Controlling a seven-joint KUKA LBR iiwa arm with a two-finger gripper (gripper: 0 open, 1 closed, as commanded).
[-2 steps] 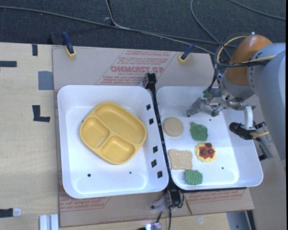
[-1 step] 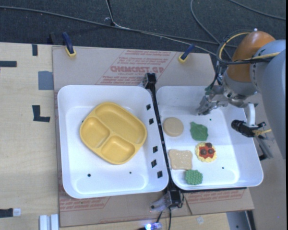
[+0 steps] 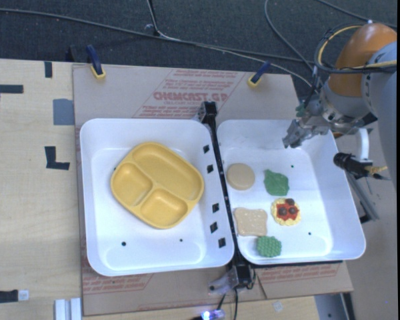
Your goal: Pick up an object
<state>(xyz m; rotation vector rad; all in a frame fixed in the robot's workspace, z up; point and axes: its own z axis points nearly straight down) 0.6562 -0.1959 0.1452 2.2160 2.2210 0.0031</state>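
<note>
- Two shallow white bins sit side by side on a sheet of cardboard (image 3: pixel 187 92) laid over the counter (image 3: pixel 27 179), likely so the bins have a flat base.
- The cardboard is held at its far edge by two clamps (image 3: pixel 93 62), which probably stop it from sliding.
- The left bin (image 3: pixel 100 245) holds a single yellow divided tray (image 3: pixel 157 184), lying flat and turned at an angle, with three compartments that hold nothing.
- The right bin (image 3: pixel 320 179) holds five small toy foods, spread apart so each could be reached on its own.
- A round tan cookie (image 3: pixel 241 176) lies nearest the divider between the bins.
- A dark green leafy piece (image 3: pixel 276 182) lies just beside the cookie, toward the arm's side.
- A slice of toast (image 3: pixel 251 221) lies below the cookie.
- A small round yellow piece with red and dark toppings (image 3: pixel 287 212) lies just beside the toast.
- A bright green bumpy piece (image 3: pixel 269 247) lies nearest the front edge.
- The gripper (image 3: pixel 299 133) hangs over the far corner of the right bin, well apart from all five foods.
- Whether its jaws are parted or closed cannot be told from here; nothing is seen between them.
- Judging by this, no object has been picked up yet.
</note>
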